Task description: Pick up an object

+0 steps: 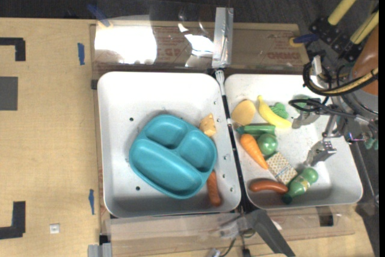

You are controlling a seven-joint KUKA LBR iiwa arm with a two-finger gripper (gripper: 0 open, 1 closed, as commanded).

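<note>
Two shallow white bins are seen side by side: the left bin (114, 99) at the centre of the frame and the right bin (349, 186) toward the right edge. Three things are counted in the left bin: one teal divided plate (173, 155), one small tan piece (208, 124) touching its upper right rim, and one orange sausage (213, 188) beside its lower right rim. Eight toy foods are counted in the right bin: one yellow round piece (244, 111), one banana (272, 114), one leafy green piece (280, 109), one dark green pod (257, 128), one carrot (254, 150), one speckled cracker (281, 167), one red sausage (267, 186) and one green pear-like piece (302, 181). The arm is shown entering from the upper right, its wrist bent downward over the right bin. The gripper (313, 138) is held low over bare bin floor, right of the carrot and above the pear-like piece; its fingers are spread apart, with nothing between them.
</note>
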